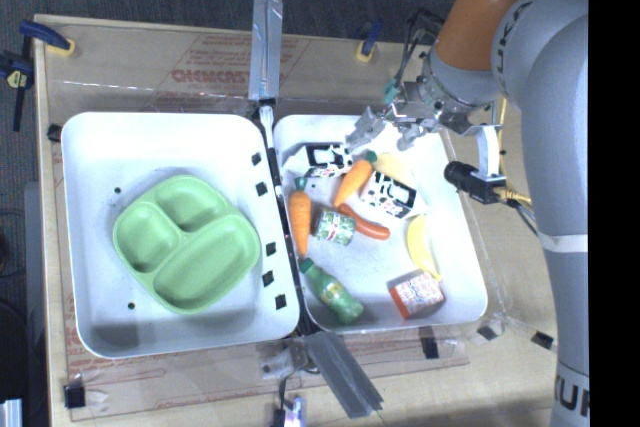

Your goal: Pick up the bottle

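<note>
Green plastic bottle (331, 293) lies at lower centre of the frame; we must bring the gripper (385, 127), fingers spread and empty at upper right, squarely across its body.

worktop (150, 65) sheet behind the bins: faint red printed lettering, repeated in rows, too washed out to read; grey arm (560, 165): partial dark letters near upper link, look like "UKA", and more letters at bottom edge, cut off; black-and-white box (390, 197) in right bin: bold pattern print, no legible words; small can (333, 227): green and white label, text too small; orange carton (416, 292): label print unreadable; green bottle (330, 292): no legible label
</note>
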`<state>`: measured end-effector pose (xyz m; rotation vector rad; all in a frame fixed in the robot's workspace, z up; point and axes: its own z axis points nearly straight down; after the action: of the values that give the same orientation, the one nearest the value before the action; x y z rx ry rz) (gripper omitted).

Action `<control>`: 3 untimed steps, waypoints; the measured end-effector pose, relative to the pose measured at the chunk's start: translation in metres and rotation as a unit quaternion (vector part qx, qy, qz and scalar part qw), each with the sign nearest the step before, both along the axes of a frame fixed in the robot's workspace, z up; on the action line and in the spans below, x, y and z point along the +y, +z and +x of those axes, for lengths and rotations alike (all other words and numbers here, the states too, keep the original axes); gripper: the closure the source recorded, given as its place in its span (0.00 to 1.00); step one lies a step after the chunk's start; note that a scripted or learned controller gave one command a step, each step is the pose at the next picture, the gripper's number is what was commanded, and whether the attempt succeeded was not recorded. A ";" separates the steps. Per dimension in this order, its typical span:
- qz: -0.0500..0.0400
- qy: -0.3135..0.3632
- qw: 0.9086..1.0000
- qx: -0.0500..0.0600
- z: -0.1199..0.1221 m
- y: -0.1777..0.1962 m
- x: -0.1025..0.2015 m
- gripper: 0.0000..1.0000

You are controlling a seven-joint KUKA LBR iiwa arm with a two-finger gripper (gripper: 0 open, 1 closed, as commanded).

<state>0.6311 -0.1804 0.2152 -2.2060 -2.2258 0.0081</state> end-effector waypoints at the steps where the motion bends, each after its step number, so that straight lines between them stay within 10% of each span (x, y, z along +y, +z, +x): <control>1: 0.001 0.119 0.993 0.000 -0.063 -0.031 0.048 0.00; 2: -0.004 0.090 0.996 -0.014 -0.115 -0.104 0.057 0.00; 3: -0.001 0.000 1.000 -0.004 -0.154 -0.124 0.057 0.00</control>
<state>0.4774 -0.1236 0.0911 -2.2094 -2.2314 0.0021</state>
